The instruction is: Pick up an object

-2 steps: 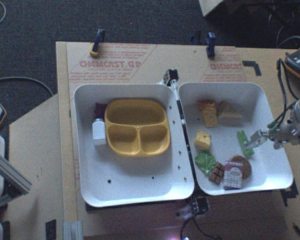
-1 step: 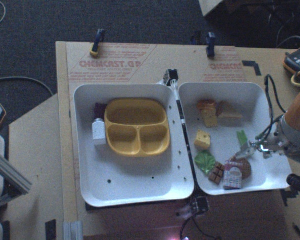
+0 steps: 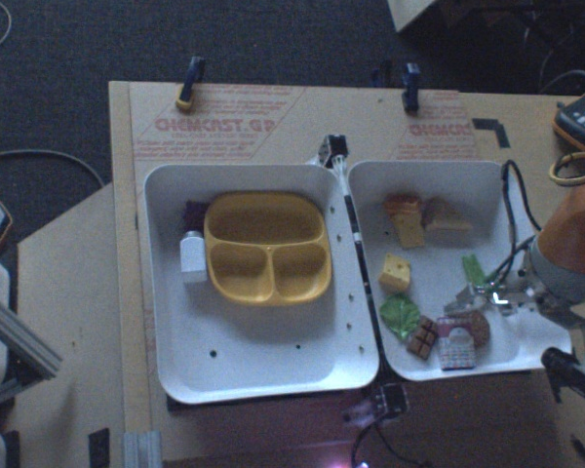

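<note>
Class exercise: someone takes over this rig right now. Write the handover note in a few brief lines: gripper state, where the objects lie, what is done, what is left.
Gripper: low over the right bin, near its right side; nothing visibly held.
Right bin: cheese wedge, green leaf, chocolate piece, pink carton and bread-like pieces near the back.
Left bin: yellow divided tray, small white bottle beside it.
Done: arm has reached the bin.
Left: grasp and lift one object.

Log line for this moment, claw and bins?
claw: low in right bin, among toy food | grasp: unconfirmed | left bin: yellow tray, white bottle
</note>
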Controlling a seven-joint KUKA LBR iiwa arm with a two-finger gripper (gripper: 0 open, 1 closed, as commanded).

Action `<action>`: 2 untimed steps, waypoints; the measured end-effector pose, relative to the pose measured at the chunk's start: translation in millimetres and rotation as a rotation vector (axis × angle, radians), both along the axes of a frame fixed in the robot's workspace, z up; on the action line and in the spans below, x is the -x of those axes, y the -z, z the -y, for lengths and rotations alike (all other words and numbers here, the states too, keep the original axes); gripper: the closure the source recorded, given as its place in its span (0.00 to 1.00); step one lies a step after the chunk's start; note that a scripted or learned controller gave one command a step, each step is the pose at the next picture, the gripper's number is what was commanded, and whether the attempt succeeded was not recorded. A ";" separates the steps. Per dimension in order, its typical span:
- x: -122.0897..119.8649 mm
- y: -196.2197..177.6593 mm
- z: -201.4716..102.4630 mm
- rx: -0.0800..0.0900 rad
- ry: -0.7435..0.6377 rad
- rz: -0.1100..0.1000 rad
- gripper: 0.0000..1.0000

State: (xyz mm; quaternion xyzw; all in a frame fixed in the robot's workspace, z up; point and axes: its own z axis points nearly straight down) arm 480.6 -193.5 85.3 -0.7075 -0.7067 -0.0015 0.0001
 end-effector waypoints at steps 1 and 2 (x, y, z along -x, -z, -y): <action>-1.9 -14.0 1.2 0.005 0.000 0.009 1.00; 2.0 -58.0 -0.2 0.005 -0.002 0.003 1.00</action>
